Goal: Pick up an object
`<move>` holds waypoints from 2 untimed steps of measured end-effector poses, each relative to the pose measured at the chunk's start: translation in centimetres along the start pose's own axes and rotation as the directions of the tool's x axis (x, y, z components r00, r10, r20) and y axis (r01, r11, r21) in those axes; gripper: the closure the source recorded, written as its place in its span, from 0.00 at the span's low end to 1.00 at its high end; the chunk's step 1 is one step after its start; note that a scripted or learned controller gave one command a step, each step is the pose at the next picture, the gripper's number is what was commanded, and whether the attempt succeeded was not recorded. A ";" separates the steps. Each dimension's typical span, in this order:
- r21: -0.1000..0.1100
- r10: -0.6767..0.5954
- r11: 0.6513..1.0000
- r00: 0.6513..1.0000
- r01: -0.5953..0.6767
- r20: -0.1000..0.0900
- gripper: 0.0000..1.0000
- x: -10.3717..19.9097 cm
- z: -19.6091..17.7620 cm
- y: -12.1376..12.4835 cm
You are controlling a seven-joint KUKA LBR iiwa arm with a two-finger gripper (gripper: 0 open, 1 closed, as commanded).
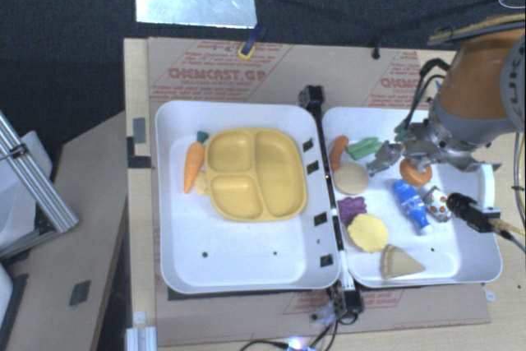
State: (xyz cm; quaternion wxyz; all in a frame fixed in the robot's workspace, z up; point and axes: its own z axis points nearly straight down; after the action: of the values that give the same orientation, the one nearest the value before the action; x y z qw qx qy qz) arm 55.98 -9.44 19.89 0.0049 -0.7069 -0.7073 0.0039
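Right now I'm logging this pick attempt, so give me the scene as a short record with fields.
left bin: yellow divided plate, toy carrot at its left
right bin: green piece, beige round piece, purple piece, yellow disc, tan wedge, blue bottle, orange piece
claw: low over the right bin's far side, beside the green piece
held: cannot tell

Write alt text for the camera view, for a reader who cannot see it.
A grey robot arm reaches from the right over the right bin, which holds small toy foods, among them a blue tube and a yellow disc. The left bin holds a yellow divided plate with a toy carrot beside it.
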 end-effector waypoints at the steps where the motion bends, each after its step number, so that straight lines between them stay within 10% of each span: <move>1: -0.014 -0.002 1.000 1.000 0.002 0.001 0.00 0.0 -0.7 0.3; 2: -0.009 -0.001 1.000 1.000 0.001 0.000 0.00 1.0 4.4 0.0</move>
State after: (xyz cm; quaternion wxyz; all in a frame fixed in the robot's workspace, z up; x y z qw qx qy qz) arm 55.96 -8.42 15.51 0.0015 -0.7066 -0.7077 0.0006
